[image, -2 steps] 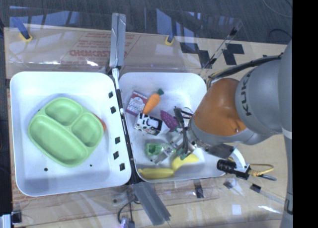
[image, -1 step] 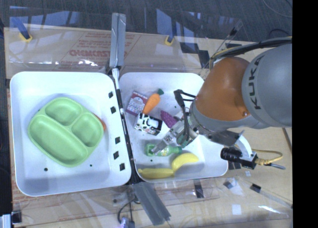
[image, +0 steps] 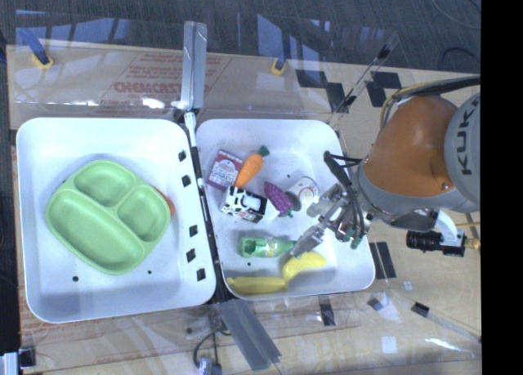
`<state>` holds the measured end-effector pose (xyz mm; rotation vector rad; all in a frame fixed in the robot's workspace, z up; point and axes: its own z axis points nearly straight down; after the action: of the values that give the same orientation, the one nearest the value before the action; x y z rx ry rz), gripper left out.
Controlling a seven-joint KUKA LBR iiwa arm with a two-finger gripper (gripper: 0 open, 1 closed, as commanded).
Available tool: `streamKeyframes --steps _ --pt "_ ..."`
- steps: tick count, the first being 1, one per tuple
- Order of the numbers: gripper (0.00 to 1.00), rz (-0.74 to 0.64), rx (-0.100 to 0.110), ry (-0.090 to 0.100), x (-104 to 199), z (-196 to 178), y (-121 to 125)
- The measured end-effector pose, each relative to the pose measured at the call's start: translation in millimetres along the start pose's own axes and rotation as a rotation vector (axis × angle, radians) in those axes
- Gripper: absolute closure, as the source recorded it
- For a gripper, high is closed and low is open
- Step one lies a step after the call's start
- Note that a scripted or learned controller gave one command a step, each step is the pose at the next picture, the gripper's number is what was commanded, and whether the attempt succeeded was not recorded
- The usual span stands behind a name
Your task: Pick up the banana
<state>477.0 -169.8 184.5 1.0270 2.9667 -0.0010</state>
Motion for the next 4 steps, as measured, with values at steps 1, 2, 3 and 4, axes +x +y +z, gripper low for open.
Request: streamKeyframes --steps 1,2,3,4 --pt "0.00 0.025 0.001 0.006 -1 70 -3" --pt "0.00 0.227 -0.002 -0.002 -25 91 -29" --pt "1.00 0.222 -0.003 -0.002 -25 81 -27" --pt "0.00 0.221 -0.003 -0.003 -25 81 -28"
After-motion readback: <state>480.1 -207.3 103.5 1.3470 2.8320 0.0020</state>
